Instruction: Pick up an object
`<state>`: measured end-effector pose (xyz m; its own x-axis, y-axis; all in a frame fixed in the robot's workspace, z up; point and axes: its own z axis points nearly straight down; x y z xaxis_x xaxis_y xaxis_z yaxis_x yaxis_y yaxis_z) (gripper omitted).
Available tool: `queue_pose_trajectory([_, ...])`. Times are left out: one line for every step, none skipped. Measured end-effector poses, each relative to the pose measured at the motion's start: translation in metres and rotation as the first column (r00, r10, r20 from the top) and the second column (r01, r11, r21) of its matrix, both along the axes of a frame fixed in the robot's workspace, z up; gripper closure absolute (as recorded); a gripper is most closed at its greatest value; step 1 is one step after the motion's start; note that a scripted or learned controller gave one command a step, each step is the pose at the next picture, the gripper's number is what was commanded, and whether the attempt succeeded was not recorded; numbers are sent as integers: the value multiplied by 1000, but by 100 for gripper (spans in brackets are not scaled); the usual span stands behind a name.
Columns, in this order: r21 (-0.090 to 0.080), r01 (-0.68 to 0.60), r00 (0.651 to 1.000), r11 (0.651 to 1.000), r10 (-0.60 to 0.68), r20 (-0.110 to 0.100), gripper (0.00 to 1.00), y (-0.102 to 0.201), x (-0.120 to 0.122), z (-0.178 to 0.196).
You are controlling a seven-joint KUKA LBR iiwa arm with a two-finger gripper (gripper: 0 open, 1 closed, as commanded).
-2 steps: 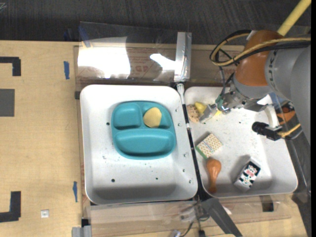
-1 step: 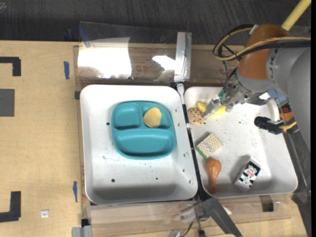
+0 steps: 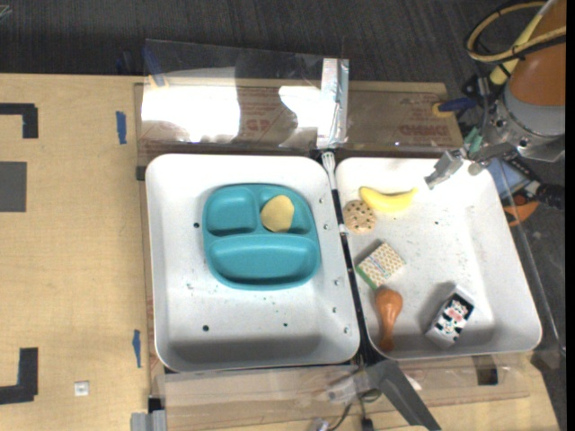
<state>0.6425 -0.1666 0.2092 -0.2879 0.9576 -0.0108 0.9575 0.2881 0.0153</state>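
**Claw poised at the right bin's far corner**

Two shallow white plastic bins with rounded corners sit side by side on a pale wooden surface [image 3: 72,268]. The left bin [image 3: 175,321] holds a smooth teal divided tray [image 3: 260,263]; a rounded yellow lump [image 3: 278,213] lies in its upper right compartment.

The right bin [image 3: 503,250], speckled with dark flecks, carries the loose objects. A curved yellow banana [image 3: 388,199] lies near the far wall, with a round tan speckled cookie [image 3: 358,215] just beside its left end. Nearer the front lie a small square patterned packet [image 3: 381,263], an orange-brown pear-shaped piece [image 3: 388,311] against the left wall, and a black-and-white printed box [image 3: 450,317].

The claw [image 3: 446,169], a thin grey metal tip, hangs over the far right part of that bin, right of the banana and apart from it. Whether it is spread or pressed together cannot be told.
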Motion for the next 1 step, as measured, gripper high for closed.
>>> queue_pose_trajectory([6,179,984,984,-179,-15,0,45,25,-33])
